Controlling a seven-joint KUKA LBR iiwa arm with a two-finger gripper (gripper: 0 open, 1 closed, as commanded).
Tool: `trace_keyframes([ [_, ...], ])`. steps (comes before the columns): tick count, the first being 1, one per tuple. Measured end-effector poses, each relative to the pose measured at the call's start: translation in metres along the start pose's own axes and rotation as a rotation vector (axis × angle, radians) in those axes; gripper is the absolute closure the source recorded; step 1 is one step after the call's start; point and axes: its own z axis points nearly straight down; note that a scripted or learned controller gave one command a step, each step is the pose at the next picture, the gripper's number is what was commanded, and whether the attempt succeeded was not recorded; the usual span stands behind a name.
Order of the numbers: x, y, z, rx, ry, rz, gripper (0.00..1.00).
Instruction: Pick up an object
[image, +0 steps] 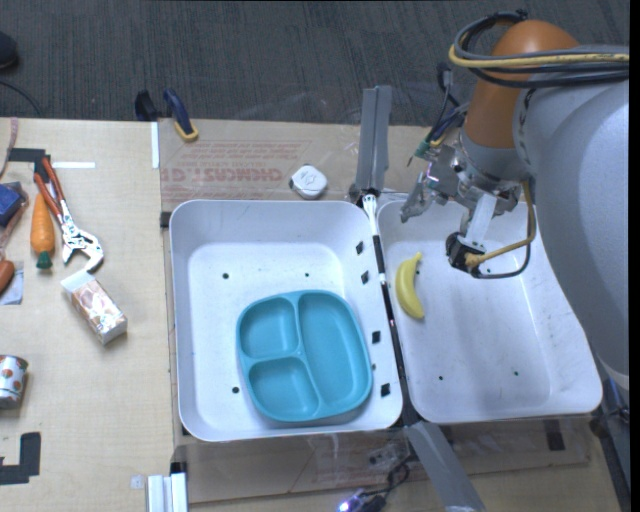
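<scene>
Big grey arm (560, 130) takes up the 3 o'clock side of the shot. Left bin (200, 240) has a teal divided plate (300, 355) sitting toward its 5 o'clock. Right bin (500, 350) has the banana (408, 290) lying at its 9 o'clock, just beside the wall. The gripper (418, 200) hangs at the banana's 12 o'clock, apart from it, and I honestly can't make out how wide it's set.

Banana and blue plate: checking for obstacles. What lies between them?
In the camera view, nothing loose: just the two bins' adjoining rims separate the banana from the plate.
</scene>
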Motion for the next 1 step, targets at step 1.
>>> trace_keyframes([
  [1,-0.0437,-0.0906,0.0013,0.003,0.000,-0.082,0.00],
])
